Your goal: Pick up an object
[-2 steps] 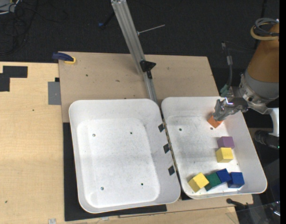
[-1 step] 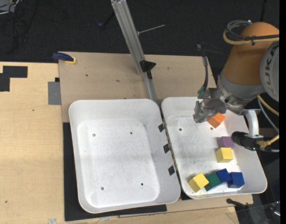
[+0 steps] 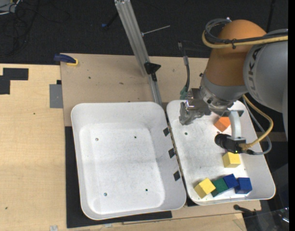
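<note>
- Pale wooden bench [image 3: 32, 143] runs across the view under a dark backdrop, with loose cables [image 3: 7, 1] at the far left corner.
- Black L-shaped patches [image 3: 10, 78] and a grey patch [image 3: 55, 95] mark the bench top at the left, and a blue-and-yellow clamp [image 3: 65, 59] sits on its back edge.
- The left bin [image 3: 76, 117] lies on a black mat [image 3: 70, 177], its white floor dotted with a few small dark holes.
- An aluminium rail [image 3: 133, 32] slants down from the top of the view to the seam between the bins.
- Three black clips [image 3: 171, 153] stand along that seam.
- The gripper [image 3: 186, 113] hangs over the rear left part of the right bin [image 3: 195, 153]. Whether it is spread or pressed together cannot be told from this angle, and I cannot tell if it touches the bin floor.
- The blocks all lie in the right bin, apart from the gripper.
- At the front, a yellow block [image 3: 204, 187] touches a green block [image 3: 219, 186].
- Just beside the green block comes a blue block [image 3: 230, 180], then a second blue block [image 3: 244, 185].
- An orange block [image 3: 223, 123] lies at the back, nearest the gripper and to its right.
- A lone yellow block [image 3: 231, 159] sits between the orange block and the front row.
- The grey arm [image 3: 267, 71], with its orange band [image 3: 229, 52], reaches in from the right.
</note>
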You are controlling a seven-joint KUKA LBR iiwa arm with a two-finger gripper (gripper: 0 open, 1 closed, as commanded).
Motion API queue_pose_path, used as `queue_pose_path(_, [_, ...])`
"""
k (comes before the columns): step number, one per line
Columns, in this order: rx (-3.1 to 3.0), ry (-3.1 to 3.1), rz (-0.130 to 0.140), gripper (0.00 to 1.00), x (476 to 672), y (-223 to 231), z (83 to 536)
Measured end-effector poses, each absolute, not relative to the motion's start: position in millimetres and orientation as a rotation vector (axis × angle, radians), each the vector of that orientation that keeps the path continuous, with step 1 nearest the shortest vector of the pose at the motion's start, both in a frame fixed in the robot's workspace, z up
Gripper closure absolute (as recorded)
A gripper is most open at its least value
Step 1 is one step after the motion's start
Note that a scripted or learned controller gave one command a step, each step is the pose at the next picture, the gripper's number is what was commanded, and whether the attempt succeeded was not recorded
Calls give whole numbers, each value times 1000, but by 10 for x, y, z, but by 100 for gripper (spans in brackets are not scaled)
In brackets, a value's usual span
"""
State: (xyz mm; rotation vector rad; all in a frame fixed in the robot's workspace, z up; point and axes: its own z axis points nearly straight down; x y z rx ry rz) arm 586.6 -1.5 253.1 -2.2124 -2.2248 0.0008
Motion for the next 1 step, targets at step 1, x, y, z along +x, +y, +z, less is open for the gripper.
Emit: queue_pose_path(1, [-2213,-2223,4,100,5855,495,2462])
